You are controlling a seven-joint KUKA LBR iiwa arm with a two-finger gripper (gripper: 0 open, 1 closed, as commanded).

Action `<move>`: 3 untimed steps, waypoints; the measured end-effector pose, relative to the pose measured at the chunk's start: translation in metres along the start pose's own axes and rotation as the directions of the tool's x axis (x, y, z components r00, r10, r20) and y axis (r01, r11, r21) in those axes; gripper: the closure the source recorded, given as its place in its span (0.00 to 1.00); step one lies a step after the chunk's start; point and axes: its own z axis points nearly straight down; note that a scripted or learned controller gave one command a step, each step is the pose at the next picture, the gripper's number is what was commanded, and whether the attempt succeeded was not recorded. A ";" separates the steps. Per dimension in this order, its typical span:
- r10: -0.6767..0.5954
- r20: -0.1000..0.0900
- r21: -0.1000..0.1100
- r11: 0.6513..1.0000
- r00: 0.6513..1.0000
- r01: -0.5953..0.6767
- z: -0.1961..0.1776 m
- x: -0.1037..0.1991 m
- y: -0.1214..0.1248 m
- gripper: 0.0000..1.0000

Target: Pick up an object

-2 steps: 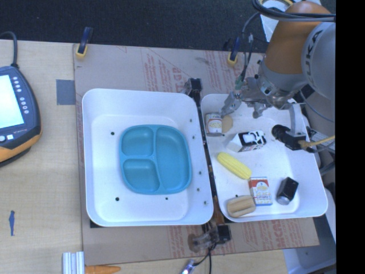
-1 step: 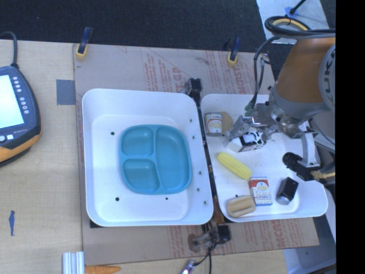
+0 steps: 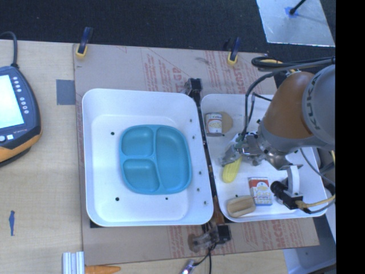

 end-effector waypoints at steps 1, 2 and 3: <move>-0.001 0.001 -0.003 1.000 1.000 0.001 -0.001 0.004 0.027 0.00; -0.005 0.003 0.000 1.000 1.000 0.005 -0.011 0.002 0.027 1.00; -0.004 0.003 -0.001 1.000 1.000 0.004 -0.011 0.003 0.027 0.00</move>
